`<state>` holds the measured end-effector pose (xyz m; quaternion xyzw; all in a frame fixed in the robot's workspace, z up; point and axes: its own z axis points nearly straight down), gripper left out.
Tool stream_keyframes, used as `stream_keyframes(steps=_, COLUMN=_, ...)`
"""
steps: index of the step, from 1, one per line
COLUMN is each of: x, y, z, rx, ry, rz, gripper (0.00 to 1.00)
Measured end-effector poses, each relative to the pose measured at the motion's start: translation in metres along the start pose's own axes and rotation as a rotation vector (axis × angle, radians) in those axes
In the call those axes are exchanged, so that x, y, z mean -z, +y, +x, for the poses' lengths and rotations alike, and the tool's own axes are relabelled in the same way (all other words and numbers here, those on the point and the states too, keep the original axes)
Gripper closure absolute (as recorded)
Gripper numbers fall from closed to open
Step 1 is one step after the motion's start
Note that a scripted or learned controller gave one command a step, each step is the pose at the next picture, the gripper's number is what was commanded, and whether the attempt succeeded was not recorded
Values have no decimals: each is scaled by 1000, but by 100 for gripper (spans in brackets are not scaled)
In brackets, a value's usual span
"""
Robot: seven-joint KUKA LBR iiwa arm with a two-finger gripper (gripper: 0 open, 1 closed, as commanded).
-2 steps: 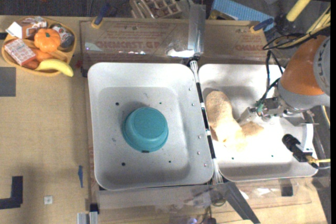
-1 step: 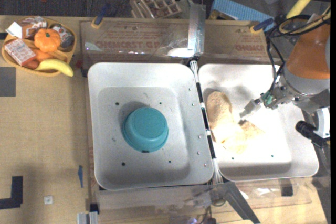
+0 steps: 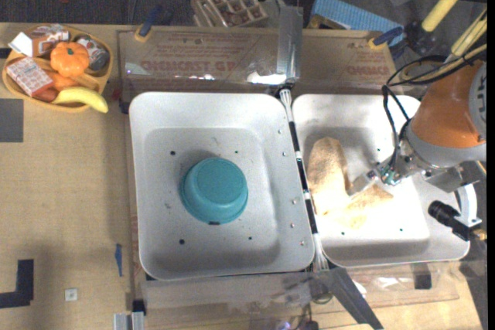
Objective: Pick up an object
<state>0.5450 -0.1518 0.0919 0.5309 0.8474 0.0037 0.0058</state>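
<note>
A teal bowl (image 3: 216, 190) lies upside down in the middle of the left bin (image 3: 155, 127). In the right bin (image 3: 348, 108) a tan bread-like loaf (image 3: 326, 170) lies along the left side. A flatter tan piece (image 3: 365, 202) lies to its lower right. My gripper (image 3: 378, 176) is low in the right bin, right of the loaf and at the upper edge of the flat tan piece. The grey arm with its orange band (image 3: 452, 116) comes in from the right and hides part of the bin's right side.
A divider (image 3: 298, 166) runs between the two bins. A dish of toy fruit with an orange pumpkin and a banana (image 3: 60, 69) sits at the bench's far left. Cardboard walls (image 3: 201, 58) stand behind the bins. Black cables (image 3: 398, 100) hang by the arm.
</note>
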Motion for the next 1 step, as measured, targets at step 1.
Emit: stream_keyframes(steps=1, x=11, y=1, z=-1, rx=-1, ry=-2, rz=-5, gripper=100)
